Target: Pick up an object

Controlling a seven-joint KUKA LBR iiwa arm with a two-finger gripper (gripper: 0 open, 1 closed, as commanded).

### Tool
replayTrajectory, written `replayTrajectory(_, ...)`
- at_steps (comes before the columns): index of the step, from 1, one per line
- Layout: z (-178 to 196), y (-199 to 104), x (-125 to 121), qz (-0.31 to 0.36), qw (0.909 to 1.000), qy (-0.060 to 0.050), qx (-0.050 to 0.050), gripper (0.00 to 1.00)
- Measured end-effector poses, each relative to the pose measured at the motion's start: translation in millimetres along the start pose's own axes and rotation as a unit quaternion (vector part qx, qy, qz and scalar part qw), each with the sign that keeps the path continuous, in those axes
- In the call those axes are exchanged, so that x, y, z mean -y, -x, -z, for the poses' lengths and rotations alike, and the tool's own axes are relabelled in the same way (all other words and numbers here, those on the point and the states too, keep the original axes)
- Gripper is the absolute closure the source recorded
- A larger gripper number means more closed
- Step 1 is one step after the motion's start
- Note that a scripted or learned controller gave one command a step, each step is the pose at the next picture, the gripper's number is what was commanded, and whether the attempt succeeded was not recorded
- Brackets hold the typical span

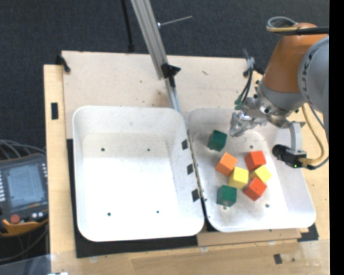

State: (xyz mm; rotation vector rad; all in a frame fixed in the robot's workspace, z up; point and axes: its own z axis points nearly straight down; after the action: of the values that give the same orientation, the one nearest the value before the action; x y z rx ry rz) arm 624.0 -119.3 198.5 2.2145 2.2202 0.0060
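Camera view: gripper (239, 125) hangs near the right bin's (298, 211) back edge, beside a green cube (217, 140) sitting skewed to the rim. Whether it grips anything, I cannot tell.

A robotics lab: a plywood tabletop (114, 79) stands on dark carpet (23, 22), with an aluminium mast (149, 30) rising behind the tabletop, a teach pendant (20, 188) with cables left of it, and two white bins (132, 171) on top.

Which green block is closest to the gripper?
The upper green block, standing apart at the far side of the right bin, just left of the gripper. The other green block sits at the near edge of the cluster, beside a yellow block.
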Motion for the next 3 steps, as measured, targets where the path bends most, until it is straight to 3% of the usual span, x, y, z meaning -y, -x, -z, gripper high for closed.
replayTrajectory(1,3,1,-1,0.001,1.0,-0.002,0.0,1.0)
replayTrajectory(3,20,-104,12,0.002,1.0,-0.002,-0.002,1.0)
